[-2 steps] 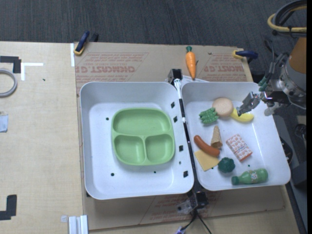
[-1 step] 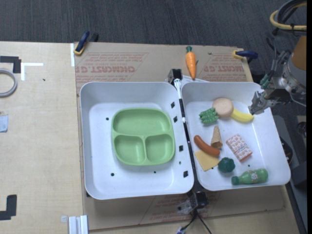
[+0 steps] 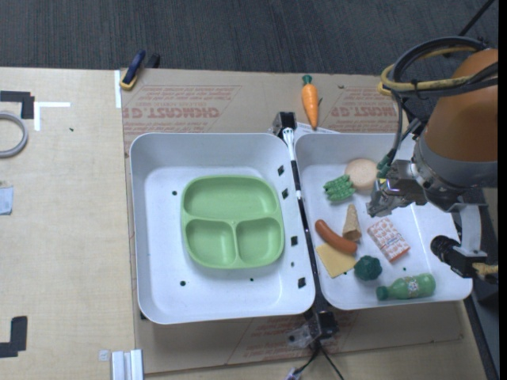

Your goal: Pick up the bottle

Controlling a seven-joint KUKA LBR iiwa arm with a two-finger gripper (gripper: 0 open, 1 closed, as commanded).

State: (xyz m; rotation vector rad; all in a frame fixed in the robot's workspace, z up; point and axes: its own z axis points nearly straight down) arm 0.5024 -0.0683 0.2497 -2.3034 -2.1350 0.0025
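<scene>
The grey arm with the orange band (image 3: 463,125) runs off the right edge and covers the far right part of the right-hand shallow white bin (image 3: 333,291). Its two-finger gripper (image 3: 380,200) is too dark and small to read. The print on the small red and white box (image 3: 388,240) is illegible

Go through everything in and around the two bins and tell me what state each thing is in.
Bottle: lying on its side, right bin's near edge, not held.
Divided plate: flat in the left bin, nothing on it.
Gripper: above the right bin, well short of the bottle.
Carrot: lying outside the bins.
Carton: lying flat.
</scene>
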